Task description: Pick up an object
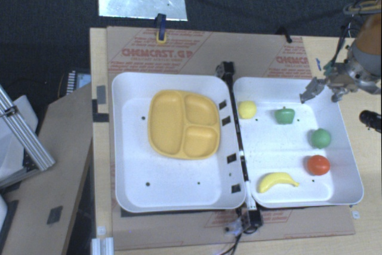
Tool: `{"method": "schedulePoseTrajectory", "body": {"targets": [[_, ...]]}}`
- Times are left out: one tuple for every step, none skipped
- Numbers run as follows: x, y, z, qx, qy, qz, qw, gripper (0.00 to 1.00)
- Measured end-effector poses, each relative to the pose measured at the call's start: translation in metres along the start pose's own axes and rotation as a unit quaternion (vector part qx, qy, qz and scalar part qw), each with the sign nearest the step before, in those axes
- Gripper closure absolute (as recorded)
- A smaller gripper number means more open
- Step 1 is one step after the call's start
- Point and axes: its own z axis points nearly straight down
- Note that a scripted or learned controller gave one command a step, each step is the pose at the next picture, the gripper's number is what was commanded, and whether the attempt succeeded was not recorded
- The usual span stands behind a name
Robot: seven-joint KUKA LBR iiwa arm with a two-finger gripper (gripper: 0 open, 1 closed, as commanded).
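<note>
Spread apart, the two fingers (310,92) of the gripper (322,92) pinch nothing; they hang over the far right corner of the right bin (352,185), pointing down and leftward. Their tips are small and dark, so their exact gap is hard to read. Most of the arm (367,45) is cut off at the right edge; its orange band and grey wrist lean in from above the bin's far rim.

Inside the right bin, a yellow ball (247,109) lies near the far left corner, a green pepper (285,115) just beside it toward the middle. A green round fruit (321,138) sits by the right edge, an orange-red fruit (317,165) near it, closer to the front. A banana (277,181) lies along the front edge. The left bin (128,188) carries a yellow divided plate (182,124) at its middle.
</note>
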Motion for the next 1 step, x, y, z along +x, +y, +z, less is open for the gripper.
{"method": "schedulePoseTrajectory", "body": {"targets": [[0.0005,0.0029,-0.007,-0.006,-0.001,-0.001,1.0,0.0]]}}
